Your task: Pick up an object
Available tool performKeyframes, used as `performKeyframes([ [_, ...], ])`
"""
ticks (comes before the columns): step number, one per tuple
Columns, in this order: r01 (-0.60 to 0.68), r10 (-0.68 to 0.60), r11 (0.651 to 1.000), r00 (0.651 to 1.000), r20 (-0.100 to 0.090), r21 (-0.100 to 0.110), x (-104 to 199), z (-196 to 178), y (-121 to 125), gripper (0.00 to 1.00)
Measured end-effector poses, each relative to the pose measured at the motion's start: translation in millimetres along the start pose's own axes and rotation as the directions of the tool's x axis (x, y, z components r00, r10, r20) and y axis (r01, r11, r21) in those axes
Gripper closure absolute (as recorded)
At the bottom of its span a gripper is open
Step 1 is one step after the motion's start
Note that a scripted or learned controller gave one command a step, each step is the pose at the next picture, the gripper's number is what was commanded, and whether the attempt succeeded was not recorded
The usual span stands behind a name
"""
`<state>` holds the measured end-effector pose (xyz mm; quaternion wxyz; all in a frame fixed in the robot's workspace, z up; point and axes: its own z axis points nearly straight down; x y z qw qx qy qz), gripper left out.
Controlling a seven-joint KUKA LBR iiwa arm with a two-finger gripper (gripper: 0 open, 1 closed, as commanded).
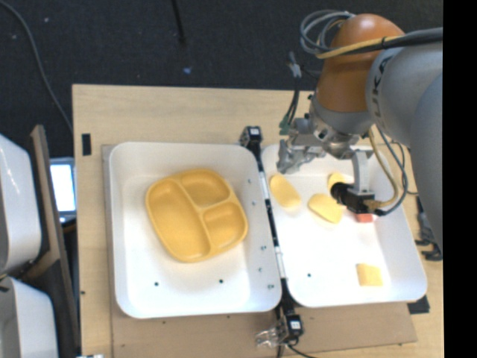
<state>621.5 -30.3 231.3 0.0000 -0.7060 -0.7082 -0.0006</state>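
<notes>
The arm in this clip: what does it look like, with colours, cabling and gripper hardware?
The arm has a smooth grey shell with a rounded orange band above the wrist. Grey and yellowish cables loop over the band, and thin dark wires trail beside the wrist. The gripper is bare grey metal.

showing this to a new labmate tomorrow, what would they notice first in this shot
The eye goes first to the big yellow divided plate lying alone in the left bin. Next comes the grey arm with its orange band, hanging over the top of the right bin. Below it lie several small yellow pieces: an oval one by the bin's left wall, a wedge beside it, and a square one near the front.
</notes>
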Motion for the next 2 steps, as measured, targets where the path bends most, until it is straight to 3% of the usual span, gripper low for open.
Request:
performKeyframes([
  [2,0.001,-0.001,1.0,1.0,0.0,-0.001,102.2,-5.2,-28.4,1.0],
])
